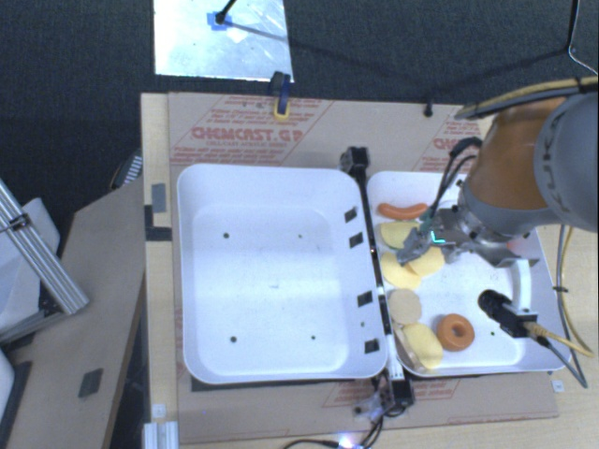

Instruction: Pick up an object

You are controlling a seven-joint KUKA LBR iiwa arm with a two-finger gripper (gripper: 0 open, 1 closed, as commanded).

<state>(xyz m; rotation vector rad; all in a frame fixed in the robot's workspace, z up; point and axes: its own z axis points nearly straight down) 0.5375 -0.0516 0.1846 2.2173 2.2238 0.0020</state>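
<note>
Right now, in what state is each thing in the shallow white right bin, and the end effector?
Grey end effector, low in the shallow white right bin, over the pale yellow pieces.
Pale yellow pieces, lying beneath the end effector.
Orange-red sausage, lying flat by the far wall.
Beige round disc, lying flat.
Brown ring doughnut, lying flat, untouched.
Yellow lump, lying beside the doughnut.

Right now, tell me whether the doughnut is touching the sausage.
No, the doughnut lies well apart from the sausage, with yellow pieces between them.
</note>
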